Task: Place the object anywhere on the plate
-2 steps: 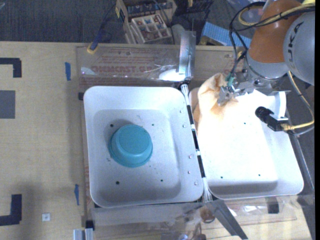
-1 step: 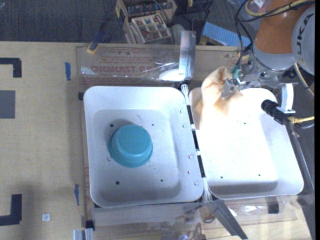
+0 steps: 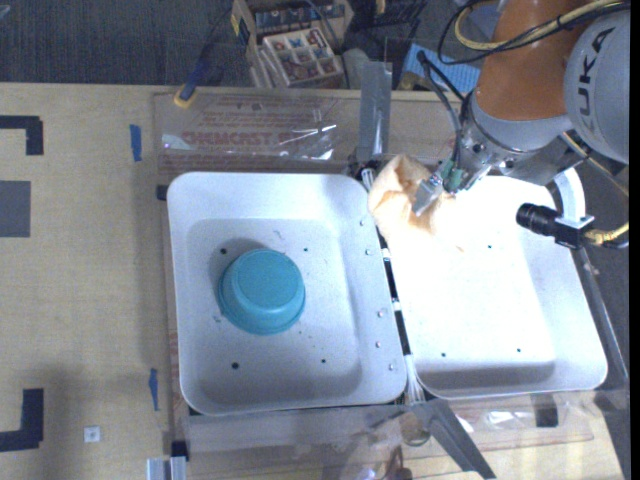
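Note:
A round teal plate (image 3: 262, 290) lies in the middle of the left white bin (image 3: 200, 218). A pale orange and cream soft object (image 3: 398, 196) hangs over the far left corner of the right bin (image 3: 500, 308), overlapping the rim between the two bins. My gripper (image 3: 432, 194) reaches down from the upper right and is shut on the object's right side. The object is up and to the right of the plate, well apart from it. Glare from the bright right bin washes out the object's lower edge.
The grey arm with its orange band (image 3: 530, 38) fills the upper right. A black cable plug (image 3: 540, 220) juts over the right bin's far right side. A clear plastic sheet (image 3: 260, 133) lies behind the left bin. Boxes and clutter stand beyond the bench.

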Action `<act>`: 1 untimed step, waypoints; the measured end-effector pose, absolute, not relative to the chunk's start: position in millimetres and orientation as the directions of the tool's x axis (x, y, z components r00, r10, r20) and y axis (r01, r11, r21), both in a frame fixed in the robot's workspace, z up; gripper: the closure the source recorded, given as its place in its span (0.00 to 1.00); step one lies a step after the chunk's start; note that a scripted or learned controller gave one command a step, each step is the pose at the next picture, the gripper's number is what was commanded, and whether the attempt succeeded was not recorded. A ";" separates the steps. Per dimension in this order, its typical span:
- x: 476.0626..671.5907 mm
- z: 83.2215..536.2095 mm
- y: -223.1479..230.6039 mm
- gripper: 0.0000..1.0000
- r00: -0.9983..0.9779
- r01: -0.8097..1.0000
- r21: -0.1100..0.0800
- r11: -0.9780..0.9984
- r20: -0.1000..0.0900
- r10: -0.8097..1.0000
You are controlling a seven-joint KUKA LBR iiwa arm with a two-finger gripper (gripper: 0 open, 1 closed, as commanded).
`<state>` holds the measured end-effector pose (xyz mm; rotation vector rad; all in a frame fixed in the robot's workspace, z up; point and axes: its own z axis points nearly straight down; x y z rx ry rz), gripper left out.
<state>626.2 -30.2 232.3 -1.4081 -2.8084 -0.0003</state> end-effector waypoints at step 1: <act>612.6 240.2 19.1 1.00 -0.862 0.507 0.001 0.862 -0.001 0.507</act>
